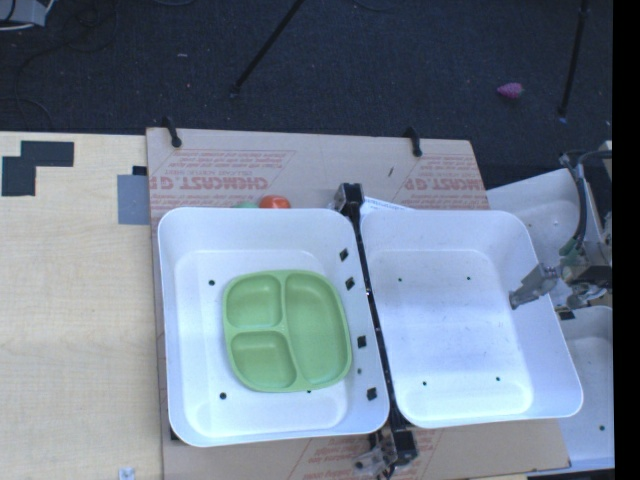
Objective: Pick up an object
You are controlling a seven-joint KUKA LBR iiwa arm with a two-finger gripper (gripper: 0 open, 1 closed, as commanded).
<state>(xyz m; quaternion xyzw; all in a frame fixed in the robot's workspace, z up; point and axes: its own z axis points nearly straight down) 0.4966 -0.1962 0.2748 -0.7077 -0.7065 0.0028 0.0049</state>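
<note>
The green divided plate [287, 330] lies flat in the left bin [190, 258]. It looks light, rigid and smooth, likely plastic; grip the raised rim or a divider wall, not the slick floor. The gripper [530, 290] sits at the right bin's [455, 398] right edge; jaw state cannot be determined.

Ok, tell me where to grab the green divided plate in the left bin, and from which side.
Probably the raised outer rim of the green divided plate, from straight above. It lies flat on the left bin's floor, so only the rim and divider ridges give edges to pinch. The right-hand rim lies closest to the hand.
</note>
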